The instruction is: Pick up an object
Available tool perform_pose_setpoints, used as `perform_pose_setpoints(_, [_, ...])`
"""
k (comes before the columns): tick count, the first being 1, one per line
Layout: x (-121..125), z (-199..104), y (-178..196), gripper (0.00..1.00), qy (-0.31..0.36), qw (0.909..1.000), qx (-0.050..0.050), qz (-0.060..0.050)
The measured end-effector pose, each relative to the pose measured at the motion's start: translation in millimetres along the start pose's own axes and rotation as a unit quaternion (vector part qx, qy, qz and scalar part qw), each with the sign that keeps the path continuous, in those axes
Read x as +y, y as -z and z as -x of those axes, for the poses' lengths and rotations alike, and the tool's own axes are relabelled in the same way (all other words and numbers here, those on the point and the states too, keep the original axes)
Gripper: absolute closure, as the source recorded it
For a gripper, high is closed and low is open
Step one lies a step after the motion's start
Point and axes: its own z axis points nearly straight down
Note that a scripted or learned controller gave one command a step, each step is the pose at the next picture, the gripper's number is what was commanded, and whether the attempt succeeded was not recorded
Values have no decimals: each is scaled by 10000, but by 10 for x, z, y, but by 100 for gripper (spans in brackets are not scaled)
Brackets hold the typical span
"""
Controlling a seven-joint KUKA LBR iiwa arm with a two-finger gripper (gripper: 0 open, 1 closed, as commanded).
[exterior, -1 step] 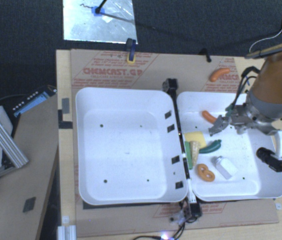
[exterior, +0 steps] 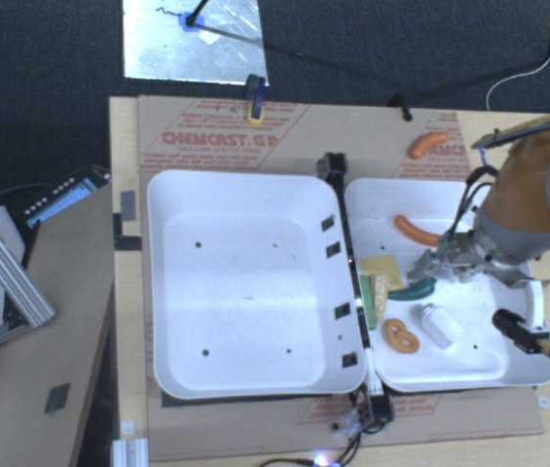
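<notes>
Low in the frame's right half, the right bin (exterior: 450,373) holds a pretzel-shaped brown ring (exterior: 401,337), a small white bottle (exterior: 436,325), a green curved piece (exterior: 413,289), a pale yellow block (exterior: 380,272) beside the divider, and an orange sausage (exterior: 417,229) toward its upper part. The left bin (exterior: 245,280) is bare white. The gripper (exterior: 442,264) hangs over the green piece; whether its jaws are wide or narrow cannot be told. A second sausage (exterior: 428,145) lies on the cardboard-covered counter (exterior: 216,134), with dark carpet (exterior: 41,66) beyond.
</notes>
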Motion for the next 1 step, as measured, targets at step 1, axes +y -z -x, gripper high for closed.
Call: perform_pose_setpoints(1, [-759,-60,-139,0,6,10000,14,0])
